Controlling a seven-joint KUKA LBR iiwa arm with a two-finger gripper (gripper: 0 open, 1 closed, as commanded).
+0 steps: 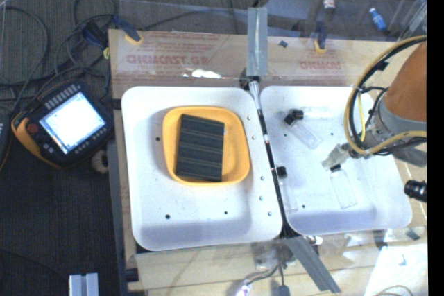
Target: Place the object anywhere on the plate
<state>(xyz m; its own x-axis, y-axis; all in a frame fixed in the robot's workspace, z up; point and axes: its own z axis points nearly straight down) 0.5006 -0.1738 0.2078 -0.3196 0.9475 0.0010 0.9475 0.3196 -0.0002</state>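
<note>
The dark ridged block (200,148) already lay lengthwise on the yellow plate (241,149) — well left of the gripper (336,157) — finger state unreadable.

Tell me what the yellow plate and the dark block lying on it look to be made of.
Yellow plate: probably moulded plastic, judging by its even colour, rounded corners and soft sheen on the rim. Dark block: matte black with parallel ridges and no glare, so rubber, foam or dull plastic; the view leaves that open.
</note>
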